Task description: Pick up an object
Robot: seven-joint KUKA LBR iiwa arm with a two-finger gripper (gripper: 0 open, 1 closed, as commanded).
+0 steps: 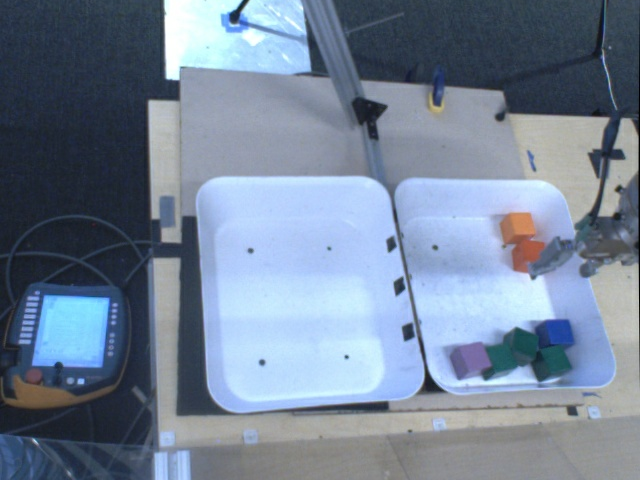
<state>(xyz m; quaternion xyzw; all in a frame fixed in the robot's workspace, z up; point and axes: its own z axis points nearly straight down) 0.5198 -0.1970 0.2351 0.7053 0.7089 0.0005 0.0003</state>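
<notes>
Arm mostly cut off at the right edge, gripper reaching over the right bin, fingers' spread impossible to tell, hovering just beside two orange blocks, purple block, green blocks and blue block clustering near the front wall, left bin sitting alongside on the worktop.

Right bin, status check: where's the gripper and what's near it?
Gripper at right bin's right side, beside two orange blocks. No block seen held. Pink, green and blue blocks clustered at near edge, clear of it.

Tool at right bin's 3 o'clock edge, beside two orange cubes. Purple, green, blue blocks clustered at 5 o'clock.
</notes>
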